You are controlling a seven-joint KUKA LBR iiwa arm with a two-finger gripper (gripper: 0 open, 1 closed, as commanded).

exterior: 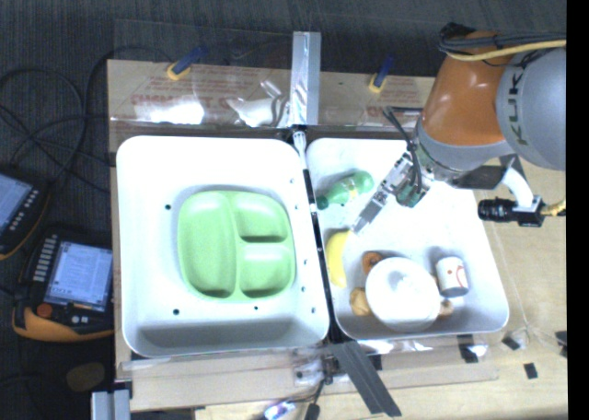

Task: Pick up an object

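Observation:
My gripper [363, 218] reaches down and left from the orange-banded wrist [465, 105] into the right bin [479, 225]. Its tip hangs just above the top end of a yellow banana [338, 257] and just right of a green bottle [344, 189] lying on its side. Nothing shows held at the tip. A white upturned bowl [401, 292] sits at the bin's front, with a brown object [372, 262] peeking out behind it. A small white cup with a red mark [451, 275] stands to the bowl's right.
The left bin [147, 179] holds a green divided plate [236, 241]. A metal divider post [305, 77] rises between the bins at the back. Bare bin floor lies right of the gripper. Cables and a tablet [78, 273] sit off the bench at left.

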